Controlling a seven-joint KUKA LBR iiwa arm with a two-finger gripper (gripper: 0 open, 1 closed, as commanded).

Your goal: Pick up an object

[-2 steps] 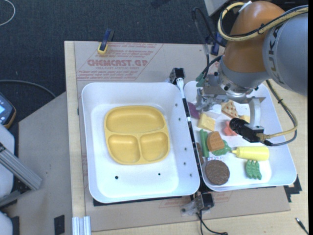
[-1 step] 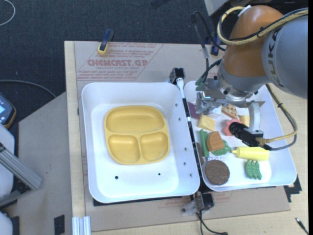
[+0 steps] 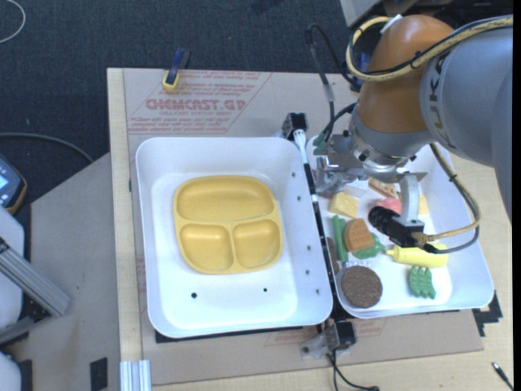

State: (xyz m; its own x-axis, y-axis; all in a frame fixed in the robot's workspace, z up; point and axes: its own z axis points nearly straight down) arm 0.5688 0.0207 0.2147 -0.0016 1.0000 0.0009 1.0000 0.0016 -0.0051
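Seemingly, hand (image 3: 384, 192) among toy food (image 3: 359, 236)

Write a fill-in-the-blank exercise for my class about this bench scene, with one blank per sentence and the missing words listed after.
1. The yellow tray lies in the ____ bin in the camera view.
2. The yellow tray is divided into ____ compartments.
3. The round brown cookie lies in the bin nearest the ____ arm.
4. The small leafy toy beside the cookie is ____ in colour.

Missing words: left; three; robot; green
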